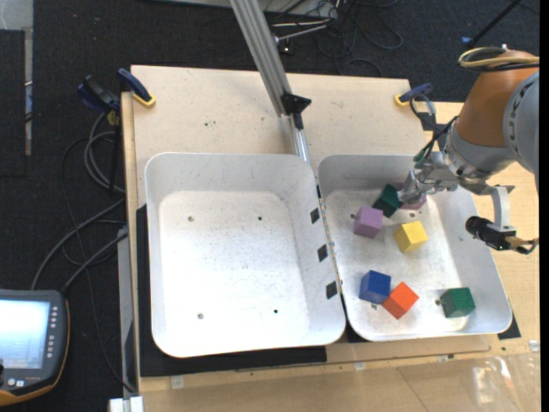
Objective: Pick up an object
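In the right bin, the gripper meets a dark-green block; grip unreadable; smooth coloured cubes nearby.

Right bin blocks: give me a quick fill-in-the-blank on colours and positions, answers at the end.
1. All the blocks lie in the ____ bin.
2. The orange block touches the ____ block.
3. The gripper hangs next to the dark ____ block at the bin's far end.
4. The block between the purple block and the green block near the front rim is ____.

Missing words: right; blue; green; yellow
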Controlling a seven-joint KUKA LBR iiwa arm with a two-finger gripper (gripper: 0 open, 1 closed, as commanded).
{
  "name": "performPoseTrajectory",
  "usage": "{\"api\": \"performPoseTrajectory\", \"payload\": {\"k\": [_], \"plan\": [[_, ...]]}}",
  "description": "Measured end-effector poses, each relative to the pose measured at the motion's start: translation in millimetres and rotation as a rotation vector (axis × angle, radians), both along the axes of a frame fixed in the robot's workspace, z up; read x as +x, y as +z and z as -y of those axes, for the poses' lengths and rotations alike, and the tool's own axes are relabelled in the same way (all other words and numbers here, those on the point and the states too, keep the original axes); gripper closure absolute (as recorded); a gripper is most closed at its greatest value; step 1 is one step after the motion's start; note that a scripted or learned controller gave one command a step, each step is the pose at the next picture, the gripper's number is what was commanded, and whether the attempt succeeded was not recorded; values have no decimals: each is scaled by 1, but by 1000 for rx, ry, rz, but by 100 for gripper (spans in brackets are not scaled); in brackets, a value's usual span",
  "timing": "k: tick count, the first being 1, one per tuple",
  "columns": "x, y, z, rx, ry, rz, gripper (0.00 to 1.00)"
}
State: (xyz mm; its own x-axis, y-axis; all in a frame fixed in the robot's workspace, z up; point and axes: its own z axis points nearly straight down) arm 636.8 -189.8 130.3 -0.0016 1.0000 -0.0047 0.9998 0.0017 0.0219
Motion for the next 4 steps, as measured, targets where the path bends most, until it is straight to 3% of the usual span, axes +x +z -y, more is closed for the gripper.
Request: {"api": "performPoseTrajectory", "payload": {"k": [1, 2, 3, 4], "plan": [[0, 43, 0, 2, 0, -15, 100], [8, 105, 6, 1, 1, -13, 100], [9, 140, 6, 2, 1, -16, 100], [1, 124, -44, 6, 5, -24, 100]]}}
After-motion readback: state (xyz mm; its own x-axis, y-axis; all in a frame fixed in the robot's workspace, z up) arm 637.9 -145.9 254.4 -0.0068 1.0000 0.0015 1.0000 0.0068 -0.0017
